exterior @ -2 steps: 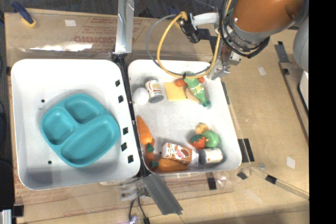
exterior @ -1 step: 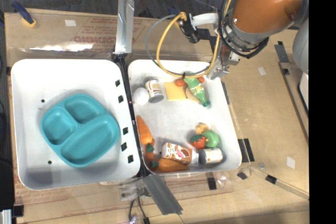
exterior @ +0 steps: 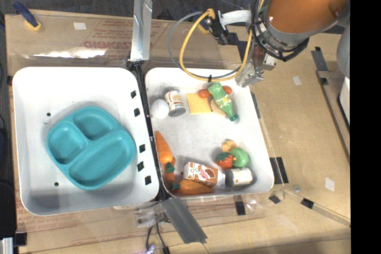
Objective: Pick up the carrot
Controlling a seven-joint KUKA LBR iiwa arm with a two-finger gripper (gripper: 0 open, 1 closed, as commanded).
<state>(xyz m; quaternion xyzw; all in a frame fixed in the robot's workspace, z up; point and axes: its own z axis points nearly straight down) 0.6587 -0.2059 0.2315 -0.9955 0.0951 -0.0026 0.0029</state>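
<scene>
The carrot (exterior: 164, 149) is a short orange piece lying against the left wall of the right bin (exterior: 257, 128), about halfway down it. My gripper (exterior: 249, 76) hangs over the bin's far right corner, well away from the carrot, just right of a green bottle (exterior: 224, 102). I see nothing held in it.
Also in the right bin are a white ball (exterior: 159, 107), a small can (exterior: 174, 102), a yellow block (exterior: 197, 103), red and green vegetables (exterior: 233, 157), a carton (exterior: 200, 172), a longer orange item (exterior: 191, 188) and another can (exterior: 241, 176). A teal divided plate (exterior: 89, 146) lies in the left bin (exterior: 24, 104).
</scene>
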